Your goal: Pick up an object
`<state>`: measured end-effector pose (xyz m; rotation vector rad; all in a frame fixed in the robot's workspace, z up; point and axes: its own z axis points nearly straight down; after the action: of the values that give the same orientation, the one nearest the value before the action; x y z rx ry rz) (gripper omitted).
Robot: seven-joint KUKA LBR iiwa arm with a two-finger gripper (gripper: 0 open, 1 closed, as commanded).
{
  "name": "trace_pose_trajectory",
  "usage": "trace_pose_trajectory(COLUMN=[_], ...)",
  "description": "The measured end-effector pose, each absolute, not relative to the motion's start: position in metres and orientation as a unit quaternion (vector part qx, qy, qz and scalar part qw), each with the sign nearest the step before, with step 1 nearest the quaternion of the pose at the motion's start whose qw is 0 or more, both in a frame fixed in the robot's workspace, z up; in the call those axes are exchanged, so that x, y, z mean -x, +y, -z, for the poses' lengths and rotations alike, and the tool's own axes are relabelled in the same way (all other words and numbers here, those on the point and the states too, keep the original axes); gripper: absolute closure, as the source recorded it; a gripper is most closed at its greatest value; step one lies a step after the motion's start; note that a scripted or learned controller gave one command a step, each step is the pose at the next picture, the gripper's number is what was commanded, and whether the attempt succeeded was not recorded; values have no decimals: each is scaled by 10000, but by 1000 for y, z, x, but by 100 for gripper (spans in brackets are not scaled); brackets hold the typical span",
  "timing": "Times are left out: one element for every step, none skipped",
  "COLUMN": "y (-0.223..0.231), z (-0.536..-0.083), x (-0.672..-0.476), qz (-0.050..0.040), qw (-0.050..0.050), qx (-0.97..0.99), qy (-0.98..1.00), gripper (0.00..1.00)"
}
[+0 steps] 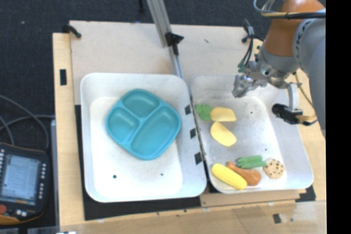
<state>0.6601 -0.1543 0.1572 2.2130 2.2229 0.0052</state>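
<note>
Here, the gripper [242,86] hovers over the right bin's [285,140] far edge; whether it is wide or narrow cannot be told. Nearest it, just below, lie two yellow pieces [223,124] beside a green piece [203,112].

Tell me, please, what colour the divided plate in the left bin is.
The divided plate is turquoise blue, seen clearly in the camera view.

No text, label, brand or number can be read anywhere here. The handheld control pendant [21,182] at the lower left has a lit screen that perhaps carries writing, but it is too small and blurred to make out.
</note>
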Motion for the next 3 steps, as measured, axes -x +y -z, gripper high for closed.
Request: trace_pose_trajectory(y=[-158,-159,-114], z=[-216,-205,-202], x=[-671,-671,-662], qz=[-23,11,5], qw=[38,7,2], qx=[-7059,-7058,-7056], qy=[7083,7084,7086], gripper=[100,100,100])
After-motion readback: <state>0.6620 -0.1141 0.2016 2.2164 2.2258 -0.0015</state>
